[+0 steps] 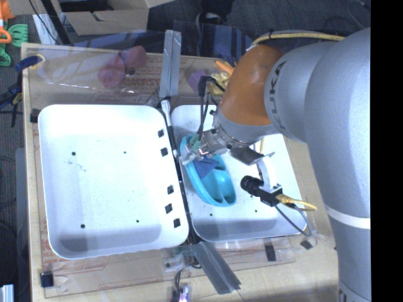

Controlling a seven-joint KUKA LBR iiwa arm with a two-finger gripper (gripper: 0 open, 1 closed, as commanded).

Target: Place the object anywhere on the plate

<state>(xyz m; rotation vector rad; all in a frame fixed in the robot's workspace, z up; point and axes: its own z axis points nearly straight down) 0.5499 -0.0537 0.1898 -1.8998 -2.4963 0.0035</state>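
Two shallow white bins with rounded corners and smooth, glossy plastic walls are sitting side by side on the bench, and the right bin (242, 231) is serving here as the landmark. Along its left edge a dark divider strip is running between it and the left bin (101, 181), whose floor is showing a few small dark dots. Inside the right bin, against its left wall, a light blue plate (217, 184) is lying; it is looking smooth and shiny, oval from this slant, with a raised rim. A darker blue object (203, 168) is resting on the upper part of that plate, its shape partly hidden. The gripper (203, 148) is hanging directly over the upper left part of the right bin, just above the blue object, and whether its jaws are spread or pressed together cannot be told from this angle. The arm (315, 99), matte grey and rounded with a glossy orange band, is covering the right bin's upper right portion. A black cable fitting is sticking out over the bin's middle right.
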